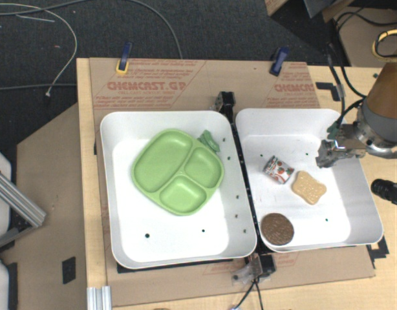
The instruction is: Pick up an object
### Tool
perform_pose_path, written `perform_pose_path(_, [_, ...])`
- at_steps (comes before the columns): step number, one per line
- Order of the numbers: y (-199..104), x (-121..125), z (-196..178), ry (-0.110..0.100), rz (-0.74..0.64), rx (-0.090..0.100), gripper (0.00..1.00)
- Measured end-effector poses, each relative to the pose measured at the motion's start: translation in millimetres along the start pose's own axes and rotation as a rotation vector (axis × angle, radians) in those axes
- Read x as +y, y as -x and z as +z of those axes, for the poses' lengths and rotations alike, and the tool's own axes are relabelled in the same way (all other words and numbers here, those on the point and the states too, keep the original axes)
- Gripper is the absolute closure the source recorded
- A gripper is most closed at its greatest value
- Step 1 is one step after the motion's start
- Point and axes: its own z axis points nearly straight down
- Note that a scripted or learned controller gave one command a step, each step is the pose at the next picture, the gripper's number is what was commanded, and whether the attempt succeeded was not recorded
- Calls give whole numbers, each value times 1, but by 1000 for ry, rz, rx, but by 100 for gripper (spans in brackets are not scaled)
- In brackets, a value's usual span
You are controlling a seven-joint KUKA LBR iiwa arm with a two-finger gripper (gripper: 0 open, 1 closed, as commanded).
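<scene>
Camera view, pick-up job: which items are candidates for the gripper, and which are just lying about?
Candidates, right bin:
small can
tan biscuit
brown round disc
gripper beside them

Lying about:
green divided plate, left bin
blue clamps
cables

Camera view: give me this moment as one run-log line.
gripper: over right bin, upper right | can, biscuit, brown disc: lying in bin | green tray: left bin

Robot lab, clamped cardboard-covered bench (185, 76), two white bins (121, 173), loose cables (63, 18) on dark carpet
</scene>
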Motion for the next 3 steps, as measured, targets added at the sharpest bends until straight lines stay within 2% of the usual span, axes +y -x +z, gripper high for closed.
perform_pose_path(1, [0, 1, -4, -5, 0, 2, 100])
perform_pose_path(2, [-45, 10, -11, -5, -5, 3, 100])
perform_pose_path(3, [-103, 15, -2, -10, -5, 6, 100])
